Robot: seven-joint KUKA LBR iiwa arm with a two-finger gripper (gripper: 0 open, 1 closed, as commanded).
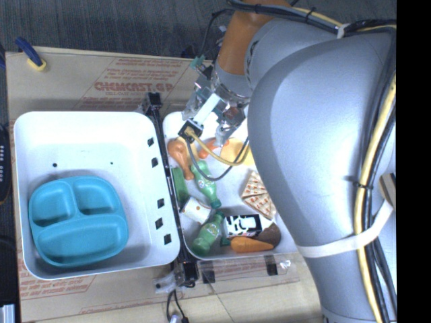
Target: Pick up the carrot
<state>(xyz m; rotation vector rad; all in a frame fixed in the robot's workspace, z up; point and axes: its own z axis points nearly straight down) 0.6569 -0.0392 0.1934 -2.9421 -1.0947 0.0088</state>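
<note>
Your arm (316,147) is the biggest thing here: its grey bulk fills the frame from 1 o'clock round to 5 o'clock and hides much of the right bin (176,123), with the orange band (239,36) showing near 12 o'clock. Below it lies the worktop (121,79), a brown printed board carrying both white bins side by side. The left bin (81,140) sits toward 9 o'clock and holds a blue divided tray (77,217) at its 7 o'clock corner.

In the right bin you can see a clutter of small things: a waffle-patterned cracker (258,195) beside the arm, green bottles (205,187) down the middle, a white cup (196,210) just below them, and a black-and-white box (242,225) touching a brown piece (271,234).

Your hand (212,123) hangs over the far end of that bin, just above centre of the frame, among yellow and orange items; you cannot tell from here whether it is wide or narrow, and nothing shows between its tips.

The carrot (252,245) lies flat at the near end of the bin, pointing across it, just under the black-and-white box. From the hand it sits toward 5 o'clock, well apart, with the bottles and cup between.
</note>
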